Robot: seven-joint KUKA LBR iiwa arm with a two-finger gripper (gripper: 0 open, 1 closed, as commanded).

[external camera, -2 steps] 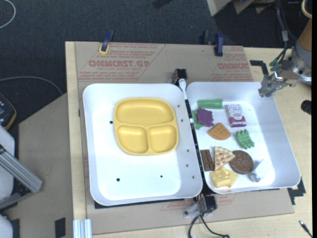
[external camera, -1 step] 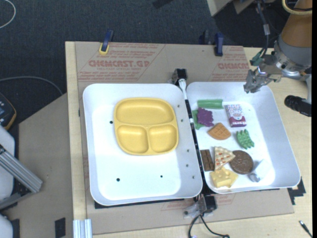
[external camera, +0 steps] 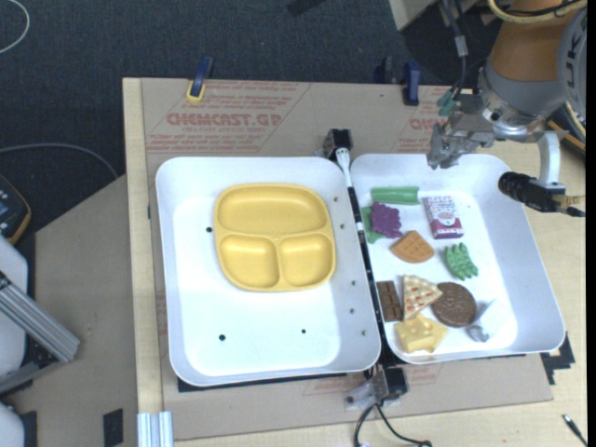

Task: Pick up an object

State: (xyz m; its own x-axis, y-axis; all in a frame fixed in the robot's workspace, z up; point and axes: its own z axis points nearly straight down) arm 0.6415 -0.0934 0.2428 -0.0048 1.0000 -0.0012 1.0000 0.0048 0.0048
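The gripper (external camera: 445, 153) hangs over the far rim of the right bin (external camera: 521, 250), its fingers close together with nothing between them, though the slant makes the exact gap hard to judge. The pickable things lie crowded in that bin: a green bar (external camera: 395, 195), a purple grape cluster (external camera: 385, 220), a small red-and-white carton (external camera: 443, 216), a tan cookie (external camera: 412, 247), a green leafy piece (external camera: 459, 261), a pizza slice (external camera: 420, 292), a brown round cookie (external camera: 454, 304) and a cheese wedge (external camera: 421, 334). The left bin (external camera: 186, 277) bears a yellow 3-compartment tray (external camera: 275, 235). The likely failures are a descent onto the rim, fingers pinching 2 neighbours at once, or a flat piece slipping out.
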